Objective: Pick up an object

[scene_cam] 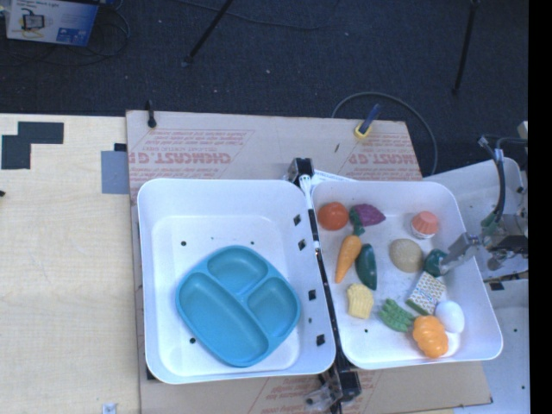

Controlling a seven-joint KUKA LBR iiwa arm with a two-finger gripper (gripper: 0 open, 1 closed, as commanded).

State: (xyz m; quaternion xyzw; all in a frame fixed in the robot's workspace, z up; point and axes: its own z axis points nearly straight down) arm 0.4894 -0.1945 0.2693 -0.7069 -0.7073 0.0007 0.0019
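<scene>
two bins side by side on the table (60,257). left bin (164,205): a divided plate (237,305) lies in it, toward the front. right bin (470,231): tomato (332,216) at back left, carrot (347,258) in front of it, corn (360,301) further front; egg (449,316) at front right.

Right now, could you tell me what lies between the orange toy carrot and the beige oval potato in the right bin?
In the camera view, a dark green toy pepper lies between the orange toy carrot and the beige oval potato.

Bench (52,300) w/ cardboard sheet (216,149) under 2 white bins (159,222).
</scene>
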